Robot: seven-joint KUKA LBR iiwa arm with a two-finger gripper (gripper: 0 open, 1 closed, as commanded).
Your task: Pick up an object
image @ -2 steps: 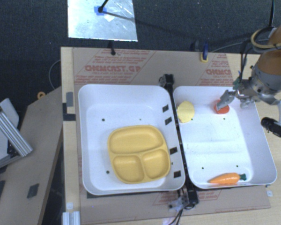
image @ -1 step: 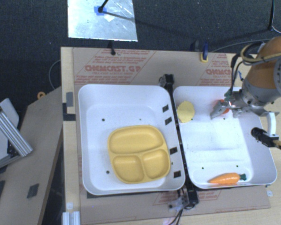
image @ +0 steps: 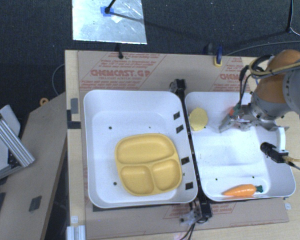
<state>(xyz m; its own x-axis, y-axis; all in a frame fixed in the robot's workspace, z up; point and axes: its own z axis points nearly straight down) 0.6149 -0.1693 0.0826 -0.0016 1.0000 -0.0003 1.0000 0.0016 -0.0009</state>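
In the right bin (image: pixel 240 156), a pale yellow round object (image: pixel 198 118) lies by the upper left corner. An orange carrot (image: pixel 240 190) with a green tip lies along the front wall. My gripper (image: pixel 230 123) hangs low over the bin's upper right part, a short way right of the yellow object and well behind the carrot. A small red patch shows at the gripper's upper edge; I cannot make out what it is.
A yellow divided plate (image: pixel 148 163) lies in the left bin (image: pixel 105 134). A black divider with clips (image: pixel 186 134) runs between the bins. The grey arm with its orange band (image: pixel 282 76) and cables (image: pixel 277 154) crosses the right bin's far right side.
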